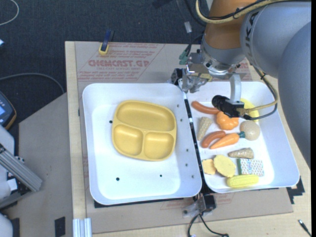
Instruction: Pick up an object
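My gripper (189,82) hangs over the far end of the rim between the two bins, above the back left corner of the right bin (284,147). The toy food closest to it is a red sausage (204,107), just in front and to the right. Further forward lie an orange pepper (227,122), a pale corn cob (203,128), a second sausage (212,138) and a carrot (227,140). Nothing shows held in the gripper.
A yellow divided plate (144,130) sits in the left bin (96,157). Also in the right bin are a beige potato (250,130), a yellow fruit (250,105), a ginger-like root (241,153), yellow chips (224,166), a yellow corn cob (242,181) and a patterned packet (253,168).
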